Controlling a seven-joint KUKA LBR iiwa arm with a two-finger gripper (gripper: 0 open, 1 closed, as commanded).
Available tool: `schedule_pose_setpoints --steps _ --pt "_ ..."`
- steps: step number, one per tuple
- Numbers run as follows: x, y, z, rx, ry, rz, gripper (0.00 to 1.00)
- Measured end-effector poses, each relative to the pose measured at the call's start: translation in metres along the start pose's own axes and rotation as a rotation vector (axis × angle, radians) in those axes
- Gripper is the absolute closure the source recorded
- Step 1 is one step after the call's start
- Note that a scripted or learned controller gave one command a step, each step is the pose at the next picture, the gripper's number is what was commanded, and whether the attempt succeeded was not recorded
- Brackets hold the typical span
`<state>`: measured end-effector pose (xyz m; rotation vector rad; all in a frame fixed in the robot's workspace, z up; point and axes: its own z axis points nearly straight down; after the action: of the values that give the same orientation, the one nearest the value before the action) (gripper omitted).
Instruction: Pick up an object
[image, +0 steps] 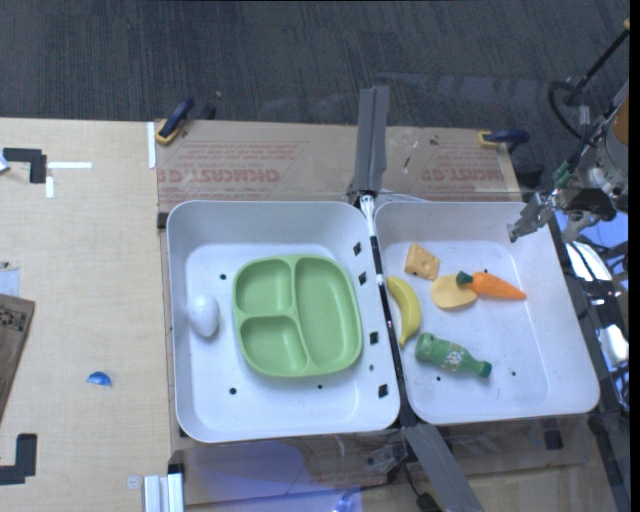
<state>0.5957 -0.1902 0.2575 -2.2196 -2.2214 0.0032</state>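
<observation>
The green bottle (453, 356) lies on its side low in the right bin (560, 395), nearest the lower edge of the view, with its cap end pointing toward the bin's right wall. Just to its upper left, a yellow banana (405, 308) curves along the bin's left wall, close to the divide between the two bins. Above these sit a wedge of yellow cheese (422, 263), a pale yellow slice (452, 294) and an orange carrot (495, 287) whose green top touches the slice's upper edge. The left bin (200, 400) holds a green three-compartment plate (298, 315) in its middle, with a small white egg-shaped object (204, 315) just beside the plate's left rim. The gripper (527, 222) hangs at the right bin's upper right corner, above the rim and well apart from every object; it is too small and blurred to tell how its jaws stand, and nothing shows between them.
</observation>
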Motion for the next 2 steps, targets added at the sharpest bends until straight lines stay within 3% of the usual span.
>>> schedule_pose_setpoints --steps 1,2 --pt "-0.028 -0.008 0.155 -0.005 -0.001 -0.295 0.00" --pt "-0.029 -0.007 0.145 -0.008 -0.003 -0.291 1.00"
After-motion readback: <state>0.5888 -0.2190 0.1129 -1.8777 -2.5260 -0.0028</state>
